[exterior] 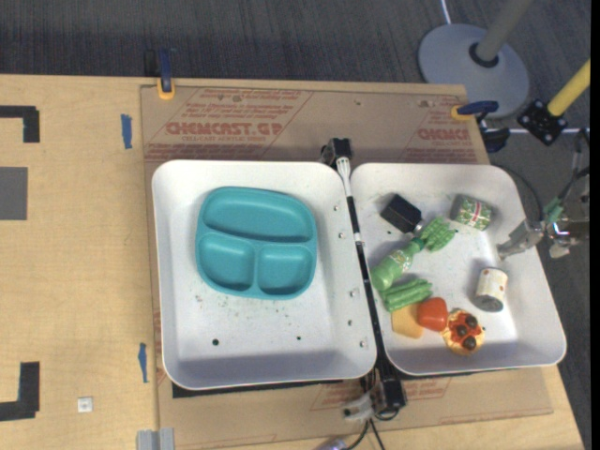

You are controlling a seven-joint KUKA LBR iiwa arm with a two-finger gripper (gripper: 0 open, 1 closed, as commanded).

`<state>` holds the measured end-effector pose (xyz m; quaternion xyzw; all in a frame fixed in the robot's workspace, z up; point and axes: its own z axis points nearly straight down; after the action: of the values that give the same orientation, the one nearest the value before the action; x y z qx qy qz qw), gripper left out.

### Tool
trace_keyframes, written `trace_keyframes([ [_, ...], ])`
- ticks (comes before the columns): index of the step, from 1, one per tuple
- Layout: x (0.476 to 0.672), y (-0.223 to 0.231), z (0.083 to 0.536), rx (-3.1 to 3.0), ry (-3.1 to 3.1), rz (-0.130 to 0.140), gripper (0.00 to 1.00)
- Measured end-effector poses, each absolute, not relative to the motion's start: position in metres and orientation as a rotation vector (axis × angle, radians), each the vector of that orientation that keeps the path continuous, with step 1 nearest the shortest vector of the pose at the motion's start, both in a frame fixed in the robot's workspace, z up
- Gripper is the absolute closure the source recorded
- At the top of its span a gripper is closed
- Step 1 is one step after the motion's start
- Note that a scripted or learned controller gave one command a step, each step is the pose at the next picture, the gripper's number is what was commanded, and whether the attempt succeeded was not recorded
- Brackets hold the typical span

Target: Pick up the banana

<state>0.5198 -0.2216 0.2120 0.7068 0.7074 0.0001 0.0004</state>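
Banana: likely the yellow piece (405, 322), though I cannot be sure
Where: in the view's right-hand bin (521, 319), touching the red toy (432, 313)
Gripper (539, 233): over that bin's right rim; I cannot tell its state

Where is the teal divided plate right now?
In the camera view, the teal divided plate lies flat in the left bin, roughly in its middle, just left of the seam where the two bins meet.

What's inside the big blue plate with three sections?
The teal three-compartment plastic plate in the left white bin has nothing lying in any compartment. Whatever is beneath it is covered.
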Motion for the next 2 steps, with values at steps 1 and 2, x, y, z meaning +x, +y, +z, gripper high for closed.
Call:
trace_keyframes([
  [1, 0.558, -0.198, 0.086, 1.853, 2.535, 0.002, 0.0],
  [2, 0.579, -0.12, 0.087, 1.735, 2.614, 0.006, 0.0],
])
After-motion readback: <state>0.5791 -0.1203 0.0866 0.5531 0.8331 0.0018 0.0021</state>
